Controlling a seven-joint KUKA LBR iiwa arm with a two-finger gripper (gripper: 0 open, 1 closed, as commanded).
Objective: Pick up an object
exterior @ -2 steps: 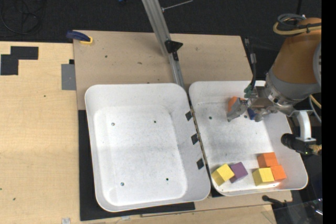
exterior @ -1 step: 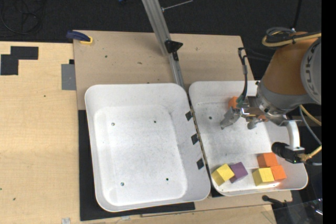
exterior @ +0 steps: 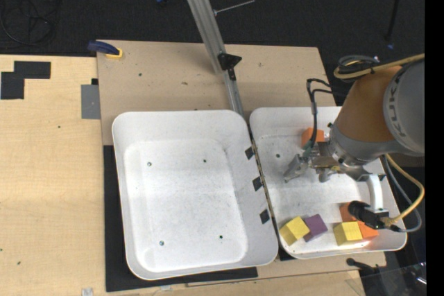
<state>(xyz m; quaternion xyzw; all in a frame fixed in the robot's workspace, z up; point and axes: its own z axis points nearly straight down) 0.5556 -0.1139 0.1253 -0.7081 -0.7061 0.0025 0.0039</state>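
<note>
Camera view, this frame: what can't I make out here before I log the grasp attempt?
- Hand: small and dark over the right bin; whether it is open or shut cannot be told.
- Orange object: half hidden behind the arm's wrist; shape unclear.
- Orange block: partly covered by the yellow block and a black cable fitting.
- Contact between the hand and anything: too small to judge.

Two white bins (exterior: 184,194), two yellow blocks (exterior: 294,229), one purple block (exterior: 316,224), two orange pieces (exterior: 309,136)
</note>
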